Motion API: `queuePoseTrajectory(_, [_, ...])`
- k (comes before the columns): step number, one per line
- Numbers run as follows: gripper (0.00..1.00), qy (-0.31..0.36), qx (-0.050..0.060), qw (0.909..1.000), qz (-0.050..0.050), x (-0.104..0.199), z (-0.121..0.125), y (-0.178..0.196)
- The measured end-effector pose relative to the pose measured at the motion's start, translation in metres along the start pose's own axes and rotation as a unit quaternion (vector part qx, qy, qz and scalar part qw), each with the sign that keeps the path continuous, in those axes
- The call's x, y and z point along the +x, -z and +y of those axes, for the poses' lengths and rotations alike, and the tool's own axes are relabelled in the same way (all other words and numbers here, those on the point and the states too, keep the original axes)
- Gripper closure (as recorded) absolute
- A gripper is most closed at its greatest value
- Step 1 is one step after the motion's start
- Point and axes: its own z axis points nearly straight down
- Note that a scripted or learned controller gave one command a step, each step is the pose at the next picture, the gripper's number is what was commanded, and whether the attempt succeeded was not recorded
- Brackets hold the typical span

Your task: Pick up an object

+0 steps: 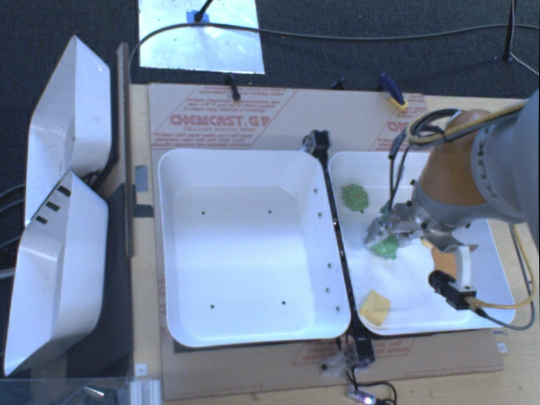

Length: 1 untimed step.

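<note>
Gripper (381,234) low in right bin (498,298), finger spread unclear, touching green lump (386,247), roundish, no clear long axis, yellow block (375,308) nearer bin's front

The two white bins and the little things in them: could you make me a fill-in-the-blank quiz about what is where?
1. The round green lumpy object, the pale yellow block and the second green object all lie in the ____ shallow white bin in the camera view.
2. The block nearest that bin's front edge is pale ____.
3. The arm's tool is right at the second ____ object.
4. The band above the arm's wrist is ____.

Missing words: right; yellow; green; orange
</note>
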Motion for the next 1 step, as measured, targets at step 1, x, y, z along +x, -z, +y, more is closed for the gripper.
queuePoseTrajectory(1, [1.0, 0.004, -0.003, 1.0, 0.001, 0.0835, 0.0184, 0.0935])
